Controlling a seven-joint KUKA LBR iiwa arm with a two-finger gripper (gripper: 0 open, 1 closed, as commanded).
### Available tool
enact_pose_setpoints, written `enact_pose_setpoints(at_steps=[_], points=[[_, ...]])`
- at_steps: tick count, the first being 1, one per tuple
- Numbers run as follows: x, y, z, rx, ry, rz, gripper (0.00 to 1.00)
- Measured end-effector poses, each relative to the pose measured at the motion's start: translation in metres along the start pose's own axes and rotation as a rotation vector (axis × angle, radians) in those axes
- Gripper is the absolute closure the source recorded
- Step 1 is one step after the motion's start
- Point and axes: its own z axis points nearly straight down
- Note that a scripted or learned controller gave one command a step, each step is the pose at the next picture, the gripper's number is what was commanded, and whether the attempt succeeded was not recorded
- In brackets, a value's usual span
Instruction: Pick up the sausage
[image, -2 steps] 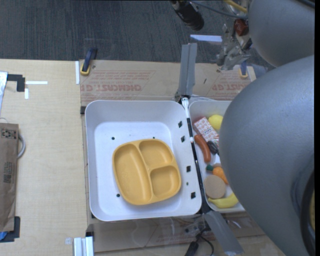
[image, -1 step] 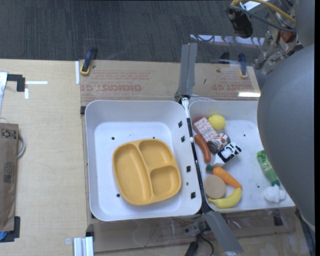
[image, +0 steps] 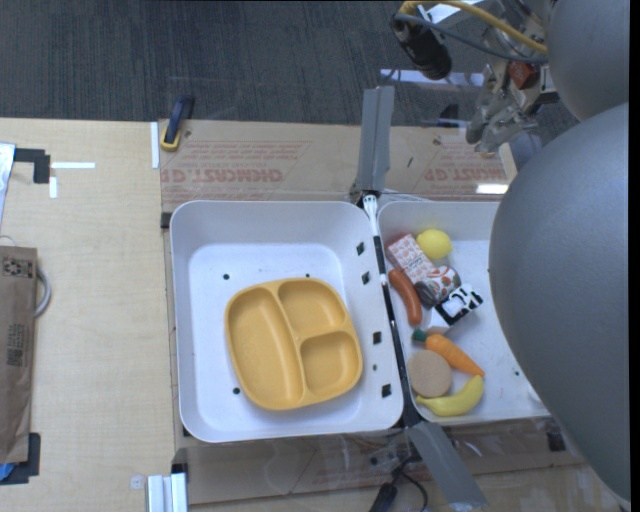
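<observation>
The sausage (image: 405, 295) is a short reddish-brown link lying lengthwise at the left side of the right bin (image: 392, 222), close to the wall between the two bins. It lies free, with a red-and-white snack packet (image: 417, 263) touching its upper right. My gripper (image: 487, 135) hangs high beyond the bin's far edge, over the cardboard, well away from the sausage. The arm's large grey body (image: 570, 290) covers the right part of this bin.
Around the sausage lie a lemon (image: 434, 243), a black-and-white item (image: 461, 303), a carrot (image: 452, 352), a tan round disc (image: 431, 375) and a banana (image: 456, 398). A yellow divided plate (image: 293, 342) sits in the left bin (image: 200, 260). Brown paper bag (image: 15, 350) at far left.
</observation>
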Motion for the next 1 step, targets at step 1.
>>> enact_pose_setpoints(at_steps=[1], points=[[0.0099, -0.06, 0.1173, -0.001, 0.0, -0.012, 1.0]])
